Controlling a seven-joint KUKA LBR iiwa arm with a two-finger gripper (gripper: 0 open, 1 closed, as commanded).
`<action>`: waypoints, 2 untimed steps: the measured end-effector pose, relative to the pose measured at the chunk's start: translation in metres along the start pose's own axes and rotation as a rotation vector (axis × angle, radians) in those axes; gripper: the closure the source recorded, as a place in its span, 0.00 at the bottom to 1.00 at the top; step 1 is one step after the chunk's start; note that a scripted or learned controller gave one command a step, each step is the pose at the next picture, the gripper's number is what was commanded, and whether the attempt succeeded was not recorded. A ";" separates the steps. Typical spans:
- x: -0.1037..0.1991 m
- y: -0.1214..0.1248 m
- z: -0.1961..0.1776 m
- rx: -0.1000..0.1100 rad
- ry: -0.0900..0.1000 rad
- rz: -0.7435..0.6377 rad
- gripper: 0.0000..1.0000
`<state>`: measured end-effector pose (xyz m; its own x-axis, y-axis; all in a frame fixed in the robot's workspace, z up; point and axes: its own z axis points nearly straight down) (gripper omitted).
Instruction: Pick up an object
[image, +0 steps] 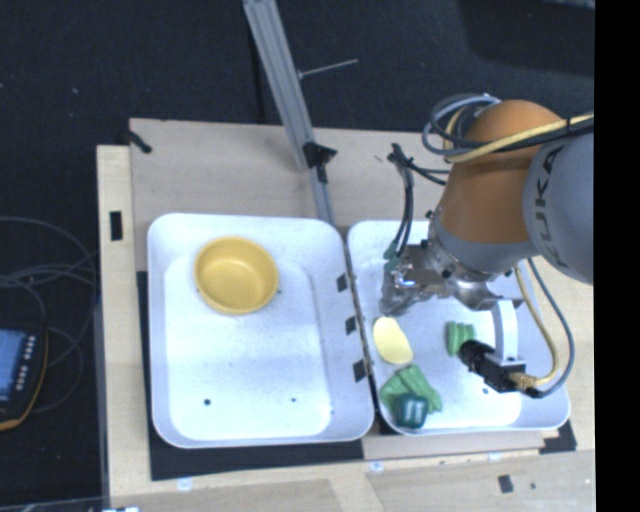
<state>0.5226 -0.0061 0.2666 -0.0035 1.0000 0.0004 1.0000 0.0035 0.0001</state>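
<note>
Sitting in left bin (180, 400): yellow bowl (237, 275), upright, toward far left corner. Right bin (365, 240) holds pale yellow object (392, 341) near left wall, green object (410, 393) just below it, small green piece (459, 337) further right. Gripper (401, 287) hangs just above yellow object; finger state unclear, nothing visibly held.
</note>
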 end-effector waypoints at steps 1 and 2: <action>0.049 -0.001 0.000 0.000 0.001 0.000 1.00; 0.096 -0.013 0.019 0.001 0.000 0.000 1.00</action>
